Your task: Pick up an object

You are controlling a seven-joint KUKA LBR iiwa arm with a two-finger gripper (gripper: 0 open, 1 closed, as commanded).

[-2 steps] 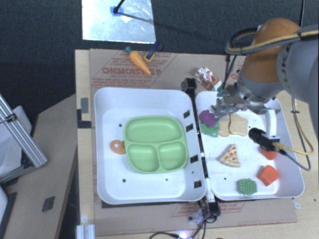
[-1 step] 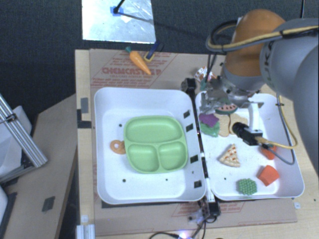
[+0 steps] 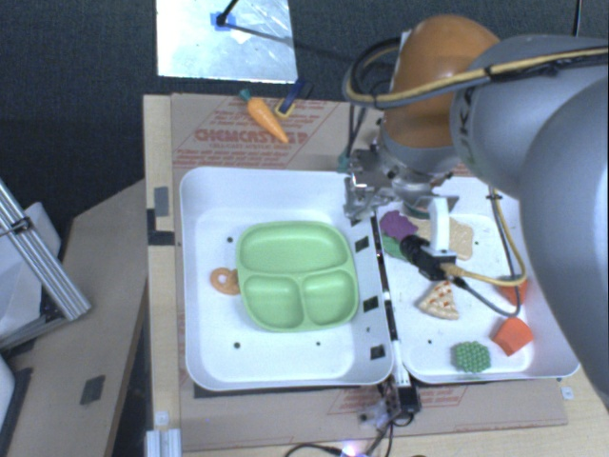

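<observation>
Claw point(image 3: 362, 196) sits low, just up and right of the green plate point(image 3: 293, 276), right over the wall where the two bins meet. Released or clenched? Can't tell, the wrist blocks it. Nothing visible in its grip.

Looks like it's lining up on the right bin point(image 3: 433, 346) clutter, prob the purple piece point(image 3: 398, 226). That's the nearest target, across the divider from the plate's top right corner and just beside the claw.

Why there? The plate fills most of the left bin point(image 3: 205, 255) and it's flat and wide, a poor bet for a pinch, so small stuff is the easier pick imo.

Other candidates right of the plate: pale cracker point(image 3: 461, 238), pizza slice point(image 3: 440, 300), then farther right a green knobbly ball point(image 3: 471, 356) and an orange block point(image 3: 514, 334). An orange ring point(image 3: 225, 281) lies just beside the plate's left rim; touching or not, can't say.

The carrot point(image 3: 266, 119) lies on the surface beyond the bins, up from the plate, likely out of play.

Risk: the claw is v. close to the bin wall and could catch it on the way down.
</observation>
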